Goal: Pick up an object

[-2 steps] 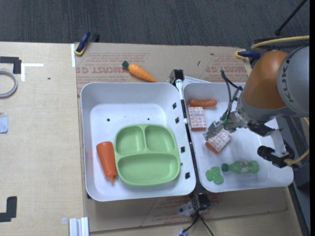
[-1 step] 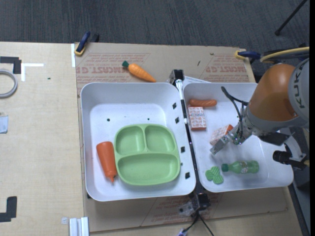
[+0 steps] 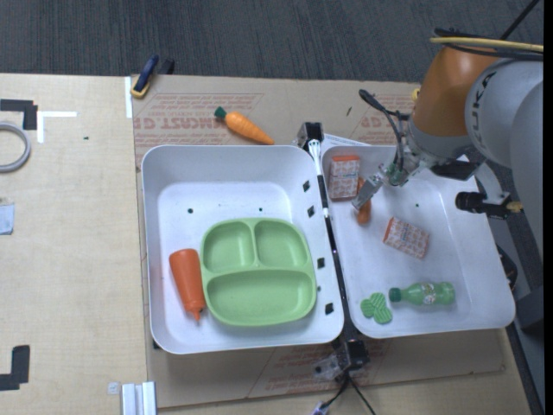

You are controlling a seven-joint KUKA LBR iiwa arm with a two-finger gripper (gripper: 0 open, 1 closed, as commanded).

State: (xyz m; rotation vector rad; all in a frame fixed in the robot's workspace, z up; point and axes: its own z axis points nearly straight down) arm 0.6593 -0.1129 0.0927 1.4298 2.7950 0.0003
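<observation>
Nearest the lower edge, a black clamp (image 3: pixel 348 353) with a cable sits between the two bins at their front corners. Just above it, in the lower part of the right bin (image 3: pixel 484 314), lie a small green leafy toy (image 3: pixel 377 308) and, beside it to the right, a green bottle (image 3: pixel 422 295) on its side. In the left bin (image 3: pixel 164 318) a green divided plate (image 3: pixel 259 271) fills the lower centre, and an orange carrot-shaped toy (image 3: pixel 187 279) lies just left of it, touching or nearly touching its rim.

Further up in the right bin, a small patterned orange-and-white packet (image 3: pixel 406 236) lies tilted near the middle. Up and to the left of it the gripper (image 3: pixel 366 199) hangs low over the bin floor, close to a small orange-red object (image 3: pixel 363 213) — whether the fingers are spread or closed on it, I cannot tell. Just left of the gripper, a reddish box (image 3: pixel 343 175) stands against the bin's upper left corner.

Beyond the bins, on the cardboard sheet (image 3: pixel 199 111), a second carrot (image 3: pixel 244 125) with a green top lies near the upper centre of the frame, and a blue-and-yellow tool (image 3: pixel 144 76) rests at the sheet's upper left corner. The grey arm with its orange band (image 3: pixel 449 89) enters from the upper right.
</observation>
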